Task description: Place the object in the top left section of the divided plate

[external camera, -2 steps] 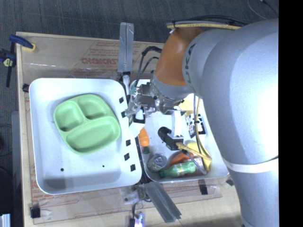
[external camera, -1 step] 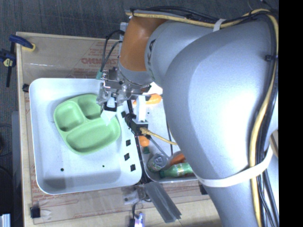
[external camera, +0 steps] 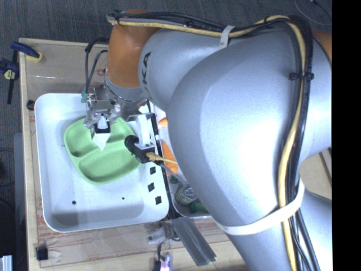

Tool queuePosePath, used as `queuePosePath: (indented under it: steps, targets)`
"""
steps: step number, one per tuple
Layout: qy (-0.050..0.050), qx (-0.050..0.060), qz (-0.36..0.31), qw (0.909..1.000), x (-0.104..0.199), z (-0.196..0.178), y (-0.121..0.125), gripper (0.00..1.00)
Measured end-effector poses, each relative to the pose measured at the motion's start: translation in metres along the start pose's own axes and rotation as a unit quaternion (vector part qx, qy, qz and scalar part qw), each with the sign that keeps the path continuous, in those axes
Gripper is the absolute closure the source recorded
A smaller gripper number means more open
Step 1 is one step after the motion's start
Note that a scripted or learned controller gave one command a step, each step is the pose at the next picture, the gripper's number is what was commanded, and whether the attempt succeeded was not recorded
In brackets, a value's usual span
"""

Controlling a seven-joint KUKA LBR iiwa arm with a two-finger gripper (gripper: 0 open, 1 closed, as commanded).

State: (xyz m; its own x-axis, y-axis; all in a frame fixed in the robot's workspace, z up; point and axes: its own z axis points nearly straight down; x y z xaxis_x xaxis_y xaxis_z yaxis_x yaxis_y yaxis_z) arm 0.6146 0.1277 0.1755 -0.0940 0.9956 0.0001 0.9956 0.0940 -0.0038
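Wooden bench (external camera: pixel 56 66), white bin (external camera: pixel 51 196), green divided plate (external camera: pixel 104 165), dark floor (external camera: pixel 56 10)

- Light is even and fairly bright, coming from above.
- The arm (external camera: pixel 237 123) shows soft sheen on its grey shell, without harsh glare.
- It casts a dim shadow inside the white bin (external camera: pixel 62 208).
- Overall focus is slightly soft and grainy.

A light green divided plate (external camera: pixel 104 157) lies flat in the left white bin (external camera: pixel 51 151), raised ridges splitting it into sections. A small white object (external camera: pixel 102 140) (its shape unclear) sits near the plate's upper middle.
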Motion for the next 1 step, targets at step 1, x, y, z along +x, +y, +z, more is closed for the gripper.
queuePosePath:
  steps: [1]
  targets:
    - [0.0,0.0,0.0,1.0,0.0002,-0.0003,0.0001,0.0]
